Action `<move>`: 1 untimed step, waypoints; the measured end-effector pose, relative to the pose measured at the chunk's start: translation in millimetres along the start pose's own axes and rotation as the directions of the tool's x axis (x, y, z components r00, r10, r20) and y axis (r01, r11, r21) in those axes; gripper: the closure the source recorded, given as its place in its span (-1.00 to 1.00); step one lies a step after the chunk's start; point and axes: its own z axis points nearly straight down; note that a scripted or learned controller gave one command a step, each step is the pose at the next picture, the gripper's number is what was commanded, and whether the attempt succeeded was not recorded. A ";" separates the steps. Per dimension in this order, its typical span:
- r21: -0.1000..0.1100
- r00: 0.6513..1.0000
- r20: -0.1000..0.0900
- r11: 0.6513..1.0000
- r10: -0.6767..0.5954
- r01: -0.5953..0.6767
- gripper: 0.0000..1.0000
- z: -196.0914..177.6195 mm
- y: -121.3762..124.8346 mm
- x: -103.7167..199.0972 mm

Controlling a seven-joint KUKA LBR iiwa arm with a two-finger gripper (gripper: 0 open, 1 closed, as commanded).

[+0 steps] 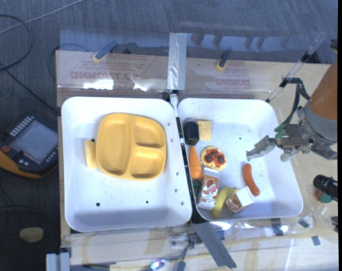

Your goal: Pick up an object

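Note:
The right bin holds several toy foods along its left and front. Among them are a black block, a yellow cheese square, an orange carrot, a round pizza piece, a red sausage, a yellow banana and two small printed cartons. My gripper hangs over the right side of this bin, just up and right of the sausage. Its fingers are spread open with nothing between them.
The left bin carries a yellow divided plate with a pale yellow piece at its left edge. A metal divider post stands behind the bins. A handheld pendant lies on the floor at left.

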 end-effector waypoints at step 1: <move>0.000 1.000 0.000 1.000 0.026 -0.026 -1.00 50.3 -3.4 50.4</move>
